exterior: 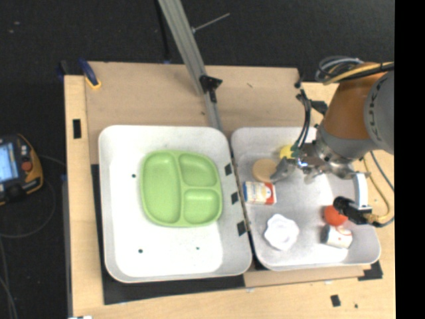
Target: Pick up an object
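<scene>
The right bin (312, 261) holds several small objects. A tan round piece (263, 170) lies near its left wall, with a small red, white and blue carton (259, 192) just below it. A white crumpled object (281, 232) sits lower in the middle. A red-orange object (335, 216) and a white block (337, 238) lie at the lower right. A small yellow item (287, 153) shows beside the wrist. My gripper (289, 167) hangs low over the bin's upper middle, just right of the tan piece. Nothing is visibly held.
The left bin (119, 244) carries a green divided plate (180, 188). A grey metal strut (189, 52) slants down from the top to the gap between the bins. Cables (368, 201) trail along the right bin's right side.
</scene>
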### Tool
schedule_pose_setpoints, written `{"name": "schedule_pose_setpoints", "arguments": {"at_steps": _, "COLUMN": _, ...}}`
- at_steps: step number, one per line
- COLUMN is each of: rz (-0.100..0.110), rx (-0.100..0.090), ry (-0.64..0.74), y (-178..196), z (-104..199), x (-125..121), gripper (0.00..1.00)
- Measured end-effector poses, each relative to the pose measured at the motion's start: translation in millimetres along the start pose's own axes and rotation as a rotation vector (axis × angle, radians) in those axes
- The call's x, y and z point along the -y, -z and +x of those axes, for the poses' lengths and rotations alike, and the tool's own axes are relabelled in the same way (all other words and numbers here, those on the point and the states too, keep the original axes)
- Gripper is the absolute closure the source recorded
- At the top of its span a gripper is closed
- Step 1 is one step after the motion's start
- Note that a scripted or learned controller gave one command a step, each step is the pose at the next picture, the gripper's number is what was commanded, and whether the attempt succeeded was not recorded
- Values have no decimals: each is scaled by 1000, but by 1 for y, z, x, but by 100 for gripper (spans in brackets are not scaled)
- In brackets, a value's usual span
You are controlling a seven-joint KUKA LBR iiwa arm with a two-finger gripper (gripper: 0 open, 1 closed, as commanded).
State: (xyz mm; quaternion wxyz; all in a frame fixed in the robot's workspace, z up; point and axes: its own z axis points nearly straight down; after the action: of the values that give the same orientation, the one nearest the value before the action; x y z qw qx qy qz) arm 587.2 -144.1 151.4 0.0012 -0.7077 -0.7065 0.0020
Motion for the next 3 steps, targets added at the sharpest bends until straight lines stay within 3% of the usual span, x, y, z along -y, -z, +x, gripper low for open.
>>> {"name": "schedule_pose_setpoints", "arguments": {"at_steps": 1, "rz": -8, "rx": 0, "ry": -2, "y": 15, "z": -1, "x": -2, "gripper": 100}}
{"name": "schedule_pose_setpoints", "arguments": {"at_steps": 2, "rz": -13, "rx": 1, "ry": 5, "y": 76, "z": 6, "x": -4, "gripper": 100}}
{"name": "schedule_pose_setpoints", "arguments": {"at_steps": 3, "rz": -4, "rx": 1, "ry": 2, "y": 55, "z": 5, "x": -4, "gripper": 100}}
